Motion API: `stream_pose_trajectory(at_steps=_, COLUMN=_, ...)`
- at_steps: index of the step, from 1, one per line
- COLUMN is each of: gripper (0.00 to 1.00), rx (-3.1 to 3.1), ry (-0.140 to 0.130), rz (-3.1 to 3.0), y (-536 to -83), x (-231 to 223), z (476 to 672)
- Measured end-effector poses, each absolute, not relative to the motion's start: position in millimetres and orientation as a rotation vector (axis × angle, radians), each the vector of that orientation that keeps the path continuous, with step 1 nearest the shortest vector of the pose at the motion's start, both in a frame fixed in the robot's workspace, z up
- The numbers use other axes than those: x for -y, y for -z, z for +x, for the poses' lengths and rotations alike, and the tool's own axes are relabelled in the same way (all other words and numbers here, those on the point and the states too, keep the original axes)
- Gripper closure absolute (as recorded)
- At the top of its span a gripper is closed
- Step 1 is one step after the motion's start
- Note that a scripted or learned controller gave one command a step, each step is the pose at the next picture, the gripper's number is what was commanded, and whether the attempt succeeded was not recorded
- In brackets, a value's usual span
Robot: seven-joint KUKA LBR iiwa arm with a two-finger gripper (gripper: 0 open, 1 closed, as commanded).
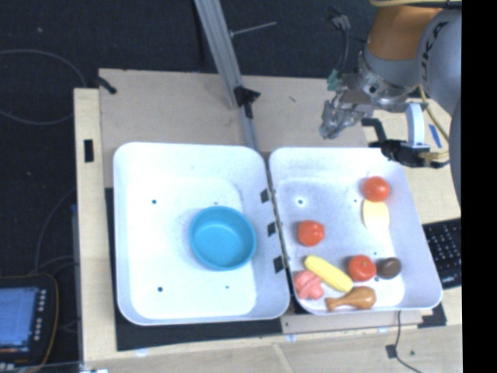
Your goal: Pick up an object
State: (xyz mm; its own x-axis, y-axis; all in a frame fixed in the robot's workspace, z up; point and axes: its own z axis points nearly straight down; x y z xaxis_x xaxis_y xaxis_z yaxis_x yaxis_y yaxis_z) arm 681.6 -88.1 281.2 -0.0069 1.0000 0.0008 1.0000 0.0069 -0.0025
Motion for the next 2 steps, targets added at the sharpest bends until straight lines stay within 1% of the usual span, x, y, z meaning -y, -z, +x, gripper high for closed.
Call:
stream_pose_trajectory(at_steps=1, gripper=1.00, rx=2.228, ry=-0.002, rz=-2.212, y=-263, x=34, z=677.6)
stream_pose_trajectory(at_steps=2, gripper=1.00, rx=2.228, ry=-0.003, rz=-2.210, y=-265, x=-14, z=667.6)
